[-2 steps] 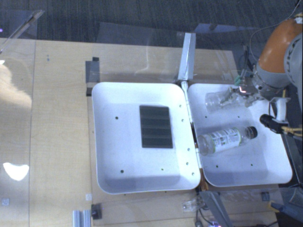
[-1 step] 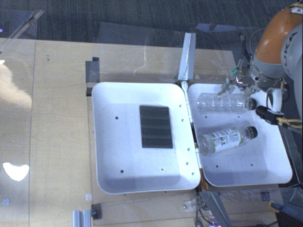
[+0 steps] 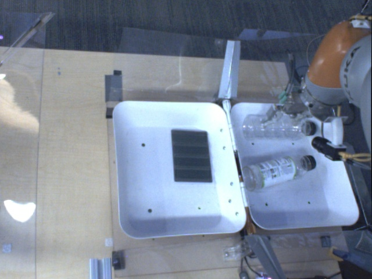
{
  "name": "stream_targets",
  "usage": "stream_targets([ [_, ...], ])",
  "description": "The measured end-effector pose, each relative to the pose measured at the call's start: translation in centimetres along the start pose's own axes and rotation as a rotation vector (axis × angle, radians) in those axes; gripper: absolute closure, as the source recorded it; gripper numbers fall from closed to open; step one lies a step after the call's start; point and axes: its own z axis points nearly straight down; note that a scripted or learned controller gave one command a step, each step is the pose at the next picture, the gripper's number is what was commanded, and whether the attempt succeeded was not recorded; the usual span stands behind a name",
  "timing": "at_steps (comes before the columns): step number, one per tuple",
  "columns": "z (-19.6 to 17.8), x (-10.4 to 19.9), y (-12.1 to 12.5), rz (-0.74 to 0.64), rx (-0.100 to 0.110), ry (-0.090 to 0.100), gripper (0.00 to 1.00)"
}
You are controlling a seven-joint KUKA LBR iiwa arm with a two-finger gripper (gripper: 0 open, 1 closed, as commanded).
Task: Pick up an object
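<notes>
Hand over clear bottle, possibly touching; grip state unclear.

We can't read any text here. The near bottle in the right bin has a white label with dark print, too small and blurred for us to make out. No other markings legible.
</notes>
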Motion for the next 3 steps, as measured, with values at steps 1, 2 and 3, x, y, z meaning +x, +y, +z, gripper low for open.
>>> stream_targets([
  [1,1.4,-1.1,-2.1,-0.116,-0.008,-0.003,0.0],
  [2,1.9,-0.7,-1.0,-0.177,0.01,-0.011,0.0],
  [3,5.0,0.0,-4.2,-0.2,0.028,0.009,0.0],
])
